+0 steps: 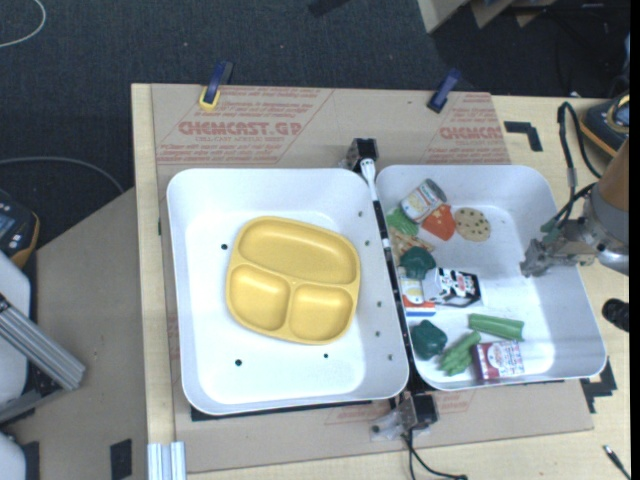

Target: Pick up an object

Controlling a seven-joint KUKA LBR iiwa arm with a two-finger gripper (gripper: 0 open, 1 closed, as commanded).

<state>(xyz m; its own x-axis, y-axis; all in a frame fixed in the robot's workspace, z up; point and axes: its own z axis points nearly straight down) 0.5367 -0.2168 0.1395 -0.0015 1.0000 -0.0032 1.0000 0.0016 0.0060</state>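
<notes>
Since nothing shows between its tips, the gripper (530, 264) appears to be in the approach step, before any grasp. It hangs over the bare right-hand stretch of the right bin (560, 298), near that bin's outer wall, at the end of the grey arm (610, 218) that reaches in from the right. Whether the claw stands apart or together I cannot tell; it is too small and dark against the white floor.

The candidate objects lie crowded along the right bin's left half, all to the left of the claw. Nearest is a green bar-shaped piece (496, 324), below and a little left of the claw. Further left sits a small black-and-white carton (454, 286), with a cookie with dark chips (472, 224) above it and a tilted can (424, 200) beside an orange-red piece (440, 224). Dark green leafy toys (416, 262) lie against the dividing wall, and a red packet (498, 360) rests near the bin's front edge.

The left bin (200, 268) holds a yellow divided plate (292, 280), well apart from the claw.

I judge the next move calls for a shift leftward and a descent over one piece standing clear of its neighbours; the green bar looks the easiest, as it lies close by with bare floor around it.
</notes>
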